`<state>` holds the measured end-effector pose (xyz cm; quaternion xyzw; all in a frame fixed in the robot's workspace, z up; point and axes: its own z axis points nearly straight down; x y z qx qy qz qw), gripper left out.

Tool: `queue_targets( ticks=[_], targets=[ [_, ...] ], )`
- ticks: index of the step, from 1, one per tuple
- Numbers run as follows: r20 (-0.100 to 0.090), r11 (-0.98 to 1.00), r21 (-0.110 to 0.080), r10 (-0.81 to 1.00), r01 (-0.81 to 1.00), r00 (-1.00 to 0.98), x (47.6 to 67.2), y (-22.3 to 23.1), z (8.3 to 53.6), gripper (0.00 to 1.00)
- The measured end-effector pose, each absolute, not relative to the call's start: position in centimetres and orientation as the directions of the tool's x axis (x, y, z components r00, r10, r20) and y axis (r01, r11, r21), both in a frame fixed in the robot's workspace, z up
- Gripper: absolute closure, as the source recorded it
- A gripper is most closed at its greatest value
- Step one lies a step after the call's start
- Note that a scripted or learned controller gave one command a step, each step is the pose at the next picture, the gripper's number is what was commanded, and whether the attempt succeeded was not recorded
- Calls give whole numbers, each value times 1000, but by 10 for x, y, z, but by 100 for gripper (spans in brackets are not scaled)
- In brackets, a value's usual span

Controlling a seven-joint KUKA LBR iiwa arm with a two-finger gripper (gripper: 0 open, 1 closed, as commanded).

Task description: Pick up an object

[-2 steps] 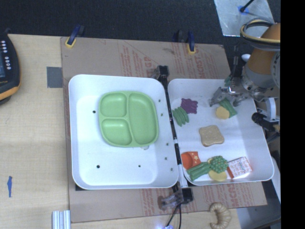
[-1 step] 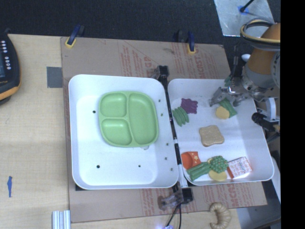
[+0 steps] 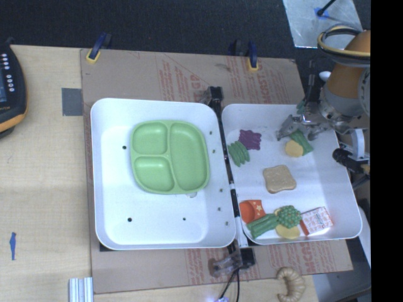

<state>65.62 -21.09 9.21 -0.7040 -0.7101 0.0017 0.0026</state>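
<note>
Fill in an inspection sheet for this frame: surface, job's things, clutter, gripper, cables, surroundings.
Surface: cardboard-covered bench bearing a left bin and a right bin, both white, side by side.
Job's things: in the right bin, a purple toy, green beans, a bread slice, a yellow-and-green corn piece, a red piece, a broccoli-like green piece and a small carton.
Clutter: a green divided plate in the left bin.
Gripper: the gripper is low over the corn piece; grip cannot be judged.
Cables: a black cable at the bench's near edge.
Surroundings: blue clamps on the far edge, a pendant at left.
</note>
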Motion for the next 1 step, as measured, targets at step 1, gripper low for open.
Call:
queue_targets(
  ticks=[1],
  targets=[
    [1, 9, -6, 1000, 1000, -9, 656, -211, 92, 0]
  ],
)
